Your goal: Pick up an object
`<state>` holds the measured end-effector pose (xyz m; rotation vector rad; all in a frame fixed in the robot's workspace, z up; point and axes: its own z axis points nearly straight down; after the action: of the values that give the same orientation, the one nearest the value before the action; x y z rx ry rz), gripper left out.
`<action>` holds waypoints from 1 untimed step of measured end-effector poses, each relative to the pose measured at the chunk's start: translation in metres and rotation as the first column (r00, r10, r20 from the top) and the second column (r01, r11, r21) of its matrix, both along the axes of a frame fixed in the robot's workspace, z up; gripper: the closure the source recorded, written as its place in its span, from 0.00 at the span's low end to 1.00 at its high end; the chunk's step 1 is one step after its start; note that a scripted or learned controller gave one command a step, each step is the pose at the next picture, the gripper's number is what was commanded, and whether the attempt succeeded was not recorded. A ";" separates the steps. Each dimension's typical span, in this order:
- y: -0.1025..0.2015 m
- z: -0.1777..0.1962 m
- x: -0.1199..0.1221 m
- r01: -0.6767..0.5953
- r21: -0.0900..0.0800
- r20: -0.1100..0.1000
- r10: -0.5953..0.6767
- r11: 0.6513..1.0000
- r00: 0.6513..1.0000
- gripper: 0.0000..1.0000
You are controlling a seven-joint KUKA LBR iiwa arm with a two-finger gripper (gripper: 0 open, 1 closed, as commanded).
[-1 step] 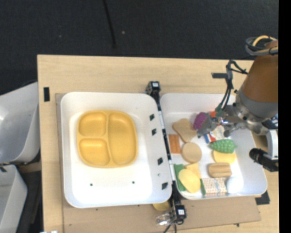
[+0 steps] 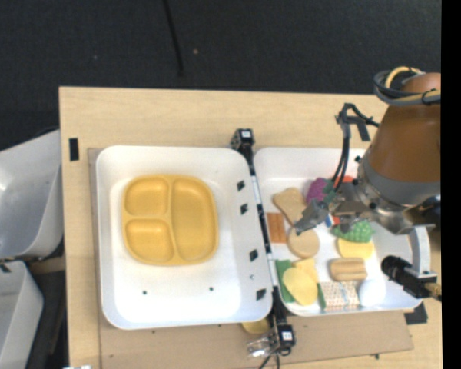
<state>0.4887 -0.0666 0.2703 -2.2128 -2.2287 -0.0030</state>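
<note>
Your pincer point(image 2: 313, 215) hung low in the right bin point(image 2: 273, 160), above the round tan biscuit point(image 2: 303, 244); you couldn't tell its opening. No writing was legible. Purple grapes point(image 2: 317, 188), yellow lemon point(image 2: 300, 284) and bread loaf point(image 2: 347, 269) crowded that biscuit.

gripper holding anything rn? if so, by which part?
Cannot tell. The gripper sits low in the right bin, among the toy food, just above the round tan piece, but the view doesn't show any item between its fingers.
</note>
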 end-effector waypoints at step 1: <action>0.096 0.059 0.002 -0.006 0.001 0.006 0.006 1.000 1.000 0.00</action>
<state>0.4909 0.0297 0.3294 -2.2082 -2.2385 -0.0109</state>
